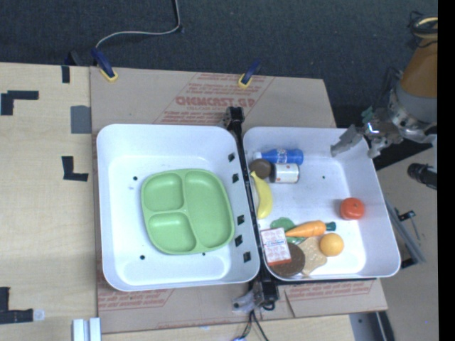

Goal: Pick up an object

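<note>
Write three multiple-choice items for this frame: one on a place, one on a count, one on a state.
1. Where does the light green three-compartment plastic tray lie?
A. in the left white bin
B. in the right white bin
C. on the cardboard sheet under the bins

2. How many compartments does that tray have?
A. two
B. three
C. four

3. Where is the two-finger gripper relative to the round red tomato toy?
A. closed around it
B. resting on it
C. apart from it, over the right bin's upper right corner

Answers:
1. A, the tray sits inside the left bin's walls.
2. B, two small sections above one long one.
3. C, bare bin floor shows between the gripper and the tomato toy.
</note>
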### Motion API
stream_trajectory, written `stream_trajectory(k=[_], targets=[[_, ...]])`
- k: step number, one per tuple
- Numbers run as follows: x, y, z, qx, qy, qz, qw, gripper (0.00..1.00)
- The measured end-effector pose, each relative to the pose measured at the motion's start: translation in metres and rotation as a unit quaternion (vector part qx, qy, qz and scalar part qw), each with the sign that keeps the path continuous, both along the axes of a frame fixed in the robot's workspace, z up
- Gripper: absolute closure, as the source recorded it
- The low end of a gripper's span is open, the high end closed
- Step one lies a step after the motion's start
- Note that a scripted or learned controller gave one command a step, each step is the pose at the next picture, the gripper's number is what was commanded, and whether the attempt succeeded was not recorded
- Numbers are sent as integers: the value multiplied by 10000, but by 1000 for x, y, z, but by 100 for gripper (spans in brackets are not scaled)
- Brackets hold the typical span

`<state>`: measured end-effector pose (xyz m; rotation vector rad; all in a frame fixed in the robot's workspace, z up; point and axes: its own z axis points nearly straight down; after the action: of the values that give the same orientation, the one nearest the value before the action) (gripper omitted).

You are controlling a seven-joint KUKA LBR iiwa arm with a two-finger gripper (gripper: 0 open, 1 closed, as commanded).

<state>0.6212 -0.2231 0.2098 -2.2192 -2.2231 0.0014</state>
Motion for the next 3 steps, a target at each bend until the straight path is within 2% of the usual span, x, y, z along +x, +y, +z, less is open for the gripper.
stream_trajectory(k=[1,2,3], targets=[[47,108,-99,11,9,6,10000,0],[18,120,-124,-20,-7,-12,10000,0],[17,118,-115,-36,7,-14,10000,100]])
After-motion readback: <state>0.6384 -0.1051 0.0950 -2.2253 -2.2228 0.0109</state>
